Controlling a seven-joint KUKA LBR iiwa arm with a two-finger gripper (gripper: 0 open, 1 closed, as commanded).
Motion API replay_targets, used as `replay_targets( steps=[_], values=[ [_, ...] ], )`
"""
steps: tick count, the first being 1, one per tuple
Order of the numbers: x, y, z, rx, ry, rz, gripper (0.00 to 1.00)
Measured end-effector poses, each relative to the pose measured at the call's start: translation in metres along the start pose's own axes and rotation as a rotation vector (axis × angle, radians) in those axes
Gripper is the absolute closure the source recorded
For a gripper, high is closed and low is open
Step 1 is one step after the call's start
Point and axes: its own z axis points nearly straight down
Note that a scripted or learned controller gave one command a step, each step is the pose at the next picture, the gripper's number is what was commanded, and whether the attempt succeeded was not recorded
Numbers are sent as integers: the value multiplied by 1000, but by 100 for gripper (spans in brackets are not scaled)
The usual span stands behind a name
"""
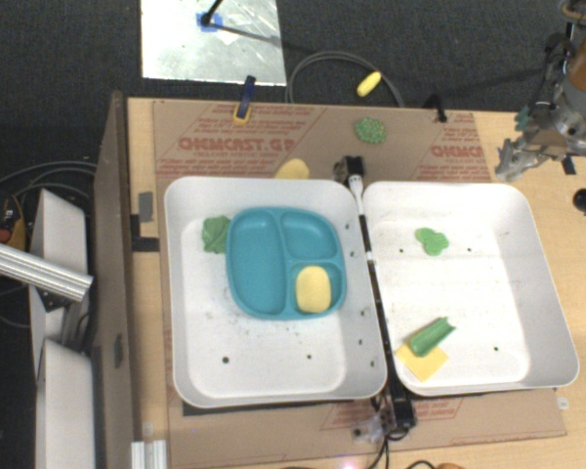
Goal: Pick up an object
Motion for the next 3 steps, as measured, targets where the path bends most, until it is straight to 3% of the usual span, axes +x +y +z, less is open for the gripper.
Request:
replay_targets(
  steps=[1, 2, 3],
  values=[
    [65, 0, 61, 12, 6, -4, 100],
    [60, 0, 58, 8, 2, 1, 0],
    [50, -17, 162, 17, 4, 6, 0]
  ],
)
